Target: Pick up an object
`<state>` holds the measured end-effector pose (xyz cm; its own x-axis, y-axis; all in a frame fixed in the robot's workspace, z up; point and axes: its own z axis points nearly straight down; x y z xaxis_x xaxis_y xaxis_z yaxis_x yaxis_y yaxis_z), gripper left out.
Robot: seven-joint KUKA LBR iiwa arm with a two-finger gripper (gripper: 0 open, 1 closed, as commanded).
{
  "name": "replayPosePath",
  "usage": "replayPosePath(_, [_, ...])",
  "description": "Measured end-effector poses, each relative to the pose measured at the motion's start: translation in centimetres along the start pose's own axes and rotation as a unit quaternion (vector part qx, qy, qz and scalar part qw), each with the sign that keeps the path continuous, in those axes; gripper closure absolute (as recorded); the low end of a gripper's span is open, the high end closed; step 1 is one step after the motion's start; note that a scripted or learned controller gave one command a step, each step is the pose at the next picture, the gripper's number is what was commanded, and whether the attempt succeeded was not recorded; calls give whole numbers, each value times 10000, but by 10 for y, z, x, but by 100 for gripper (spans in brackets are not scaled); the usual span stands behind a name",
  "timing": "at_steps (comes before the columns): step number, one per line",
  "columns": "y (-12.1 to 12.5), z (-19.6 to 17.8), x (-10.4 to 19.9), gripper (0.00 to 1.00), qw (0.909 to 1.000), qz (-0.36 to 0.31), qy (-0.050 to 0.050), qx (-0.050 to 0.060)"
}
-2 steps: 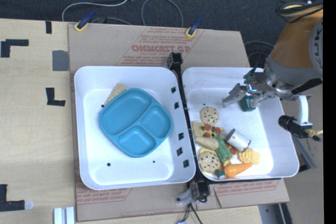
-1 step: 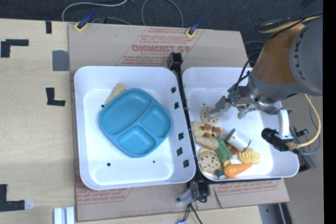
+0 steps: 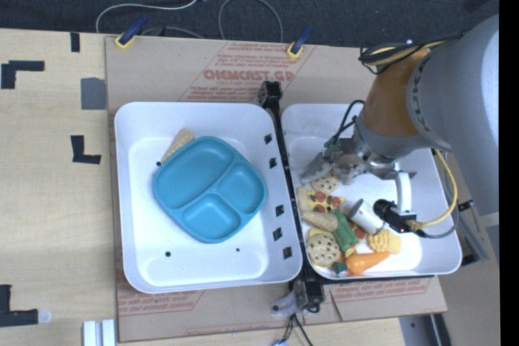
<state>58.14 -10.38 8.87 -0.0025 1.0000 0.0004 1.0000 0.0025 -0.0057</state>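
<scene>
- Camera view, seen from above at a slant: a pale wooden surface (image 3: 49,255) carries a brown cardboard sheet, and on it two shallow white plastic bins sit side by side, touching along a dark central divider.
- The left white bin (image 3: 134,255) holds a blue plastic plate with three compartments (image 3: 211,188), lying tilted, with a tan, cracker-like piece (image 3: 178,143) tucked under its upper left edge.
- The right white bin (image 3: 442,255) holds a heap of small toy foods gathered in its lower half: an orange toy carrot (image 3: 369,262) near the front wall, a yellow toy corn cob (image 3: 384,241) just beside it, a round brown toy cookie (image 3: 322,249), a green piece (image 3: 345,232) between them, and beige slices with red dots (image 3: 322,192) higher up.
- The grey arm with its orange band (image 3: 391,97) reaches in from the right and hangs over the right bin. The claw (image 3: 345,162) sits low at the upper edge of the heap, close to the dotted slices; I cannot tell its state, since the wrist hides it.
- Nothing is visibly held, so the pick seems not yet done.
- Risks, as a judgement: the toys overlap closely, so a closing grip could catch two pieces or pinch only an edge that slips out on the lift. The flat slices lie low against the floor and may be hard to get under. The yellow cable (image 3: 448,198) hanging near the heap could snag.
</scene>
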Motion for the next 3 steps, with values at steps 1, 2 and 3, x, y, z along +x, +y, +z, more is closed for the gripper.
replayPosePath(1, [1,-16,-1,100,10000,5,4,-24])
replayPosePath(2, [1,-15,-1,0,10000,3,3,-20])
replayPosePath(3, [11,4,6,0,10000,5,-8,-25])
